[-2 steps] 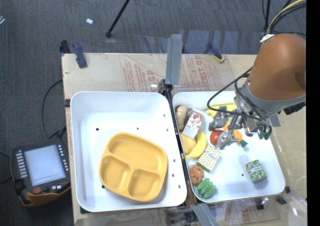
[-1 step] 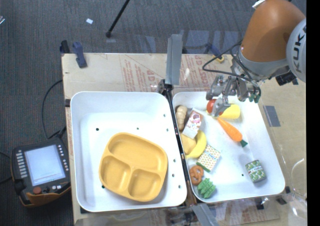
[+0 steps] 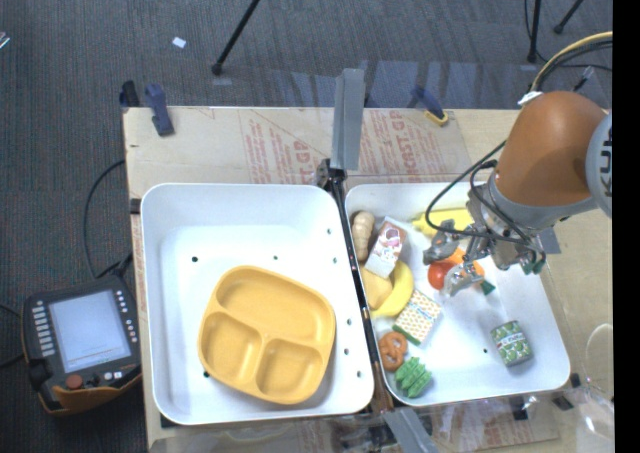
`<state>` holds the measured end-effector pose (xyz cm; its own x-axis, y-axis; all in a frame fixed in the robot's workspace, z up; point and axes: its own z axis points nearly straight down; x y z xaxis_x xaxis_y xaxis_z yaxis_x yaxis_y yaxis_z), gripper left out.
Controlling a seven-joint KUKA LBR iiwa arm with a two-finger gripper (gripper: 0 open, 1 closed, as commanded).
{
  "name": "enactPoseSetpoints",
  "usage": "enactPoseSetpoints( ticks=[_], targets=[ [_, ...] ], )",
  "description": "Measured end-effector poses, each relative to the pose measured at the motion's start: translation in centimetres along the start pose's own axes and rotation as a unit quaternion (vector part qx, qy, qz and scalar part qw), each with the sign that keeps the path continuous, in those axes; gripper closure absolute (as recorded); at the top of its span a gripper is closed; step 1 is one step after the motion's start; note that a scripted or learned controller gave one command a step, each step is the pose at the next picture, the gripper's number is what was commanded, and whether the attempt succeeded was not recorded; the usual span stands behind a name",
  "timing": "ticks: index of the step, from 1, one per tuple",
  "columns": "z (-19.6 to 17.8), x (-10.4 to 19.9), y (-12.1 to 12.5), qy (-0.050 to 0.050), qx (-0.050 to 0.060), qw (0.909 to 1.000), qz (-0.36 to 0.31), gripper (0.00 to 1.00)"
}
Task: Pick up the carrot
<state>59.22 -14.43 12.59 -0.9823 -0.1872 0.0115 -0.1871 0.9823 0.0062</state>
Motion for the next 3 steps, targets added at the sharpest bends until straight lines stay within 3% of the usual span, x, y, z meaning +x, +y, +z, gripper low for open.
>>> enactPoseSetpoints(
  ticks=[1,2,3],
  targets=[
    [-5.7,-2.7,4.2,-0.007,0.002,0.9991,-0.041,1.00],
    [1.8,1.2,-0.5,-0.001,0.000,0.9870,-0.160,1.00],
    [-5.6,-1.5,2.6,-0.007,0.002,0.9973,0.073,1.00]
  ],
)
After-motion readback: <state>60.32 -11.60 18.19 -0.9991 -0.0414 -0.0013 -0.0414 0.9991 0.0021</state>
